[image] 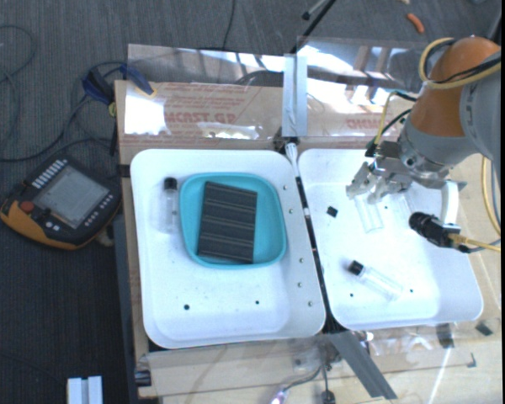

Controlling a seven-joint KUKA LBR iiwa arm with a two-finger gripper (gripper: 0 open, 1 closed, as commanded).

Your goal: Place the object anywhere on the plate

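A teal plate (pixel 273 225) lies in the left bin (pixel 227 318). A dark ribbed rectangular block (pixel 227 221) rests flat on the middle of the plate. My gripper (pixel 374 185) hangs over the upper part of the right bin (pixel 438 297), far to the right of the plate. Its fingers (pixel 358 183) stand open with nothing between them. A small clear piece (pixel 372 218) lies on the bin floor just below the gripper.
A clear vial with a black cap (pixel 168 202) lies against the plate's left rim. Another capped clear vial (pixel 372 279) and a small black bit (pixel 332 212) lie in the right bin. A black fitting with cable (pixel 429 227) hangs right of the gripper.
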